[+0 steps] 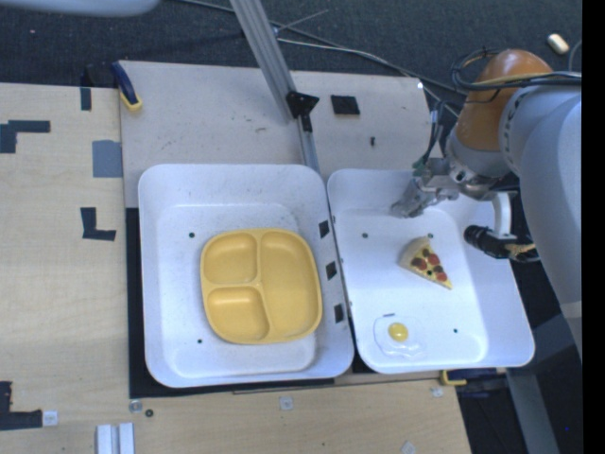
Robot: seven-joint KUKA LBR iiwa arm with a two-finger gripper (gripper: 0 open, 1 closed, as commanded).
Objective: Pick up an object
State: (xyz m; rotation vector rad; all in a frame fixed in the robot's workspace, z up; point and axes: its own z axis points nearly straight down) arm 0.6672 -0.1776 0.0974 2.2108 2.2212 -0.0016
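Left bin point(170, 206): yellow divided plate point(261, 285), three compartments, flat at centre. Right bin point(501, 339): fried-egg toy point(396, 336) near front edge; pizza-slice toy point(427, 261) mid-floor, tip toward rear-left. Gripper point(409, 206) over rear of right bin, above and apart from pizza slice; nothing visible in grip; open or closed: cannot tell. Arm point(529, 140) entering from right, orange band above wrist.
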